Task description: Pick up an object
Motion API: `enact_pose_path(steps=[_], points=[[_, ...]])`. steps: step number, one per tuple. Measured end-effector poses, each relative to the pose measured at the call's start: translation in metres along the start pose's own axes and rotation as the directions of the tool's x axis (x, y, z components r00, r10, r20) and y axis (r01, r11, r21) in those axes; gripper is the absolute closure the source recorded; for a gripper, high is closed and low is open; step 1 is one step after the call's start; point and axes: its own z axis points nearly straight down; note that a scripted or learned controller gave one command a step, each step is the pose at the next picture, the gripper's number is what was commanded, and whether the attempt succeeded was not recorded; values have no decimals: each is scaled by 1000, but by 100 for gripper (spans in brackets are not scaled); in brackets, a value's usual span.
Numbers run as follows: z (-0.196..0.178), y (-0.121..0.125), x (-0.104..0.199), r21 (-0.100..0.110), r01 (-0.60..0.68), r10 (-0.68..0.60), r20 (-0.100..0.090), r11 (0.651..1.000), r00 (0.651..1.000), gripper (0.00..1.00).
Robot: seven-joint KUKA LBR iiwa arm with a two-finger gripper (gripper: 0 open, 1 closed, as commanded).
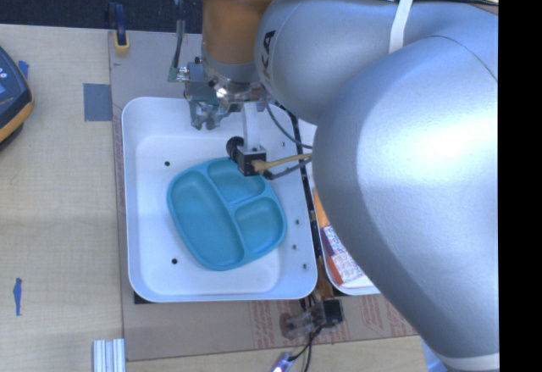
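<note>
A blue divided plate [227, 213] with three compartments lies flat in the left white bin [144, 192], filling most of its middle. My gripper [207, 114] hangs over the bin's far edge, just beyond the plate's far rim and apart from it. Nothing shows in its grasp. The big grey arm with its orange band reaches in from the right and hides most of the right bin.
A red-and-white printed packet [337, 258] peeks out in the right bin [343, 284] under the arm. On the wooden bench to the left are a yellow-and-black device [12, 95] and a grey tape patch [97, 101]. A blue clamp [121, 28] stands at the far left corner.
</note>
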Motion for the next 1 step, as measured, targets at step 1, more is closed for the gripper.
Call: enact_pose_path(steps=[1], points=[[0, 0, 0, 0, 0, 0, 0, 1000, 1000, 0]])
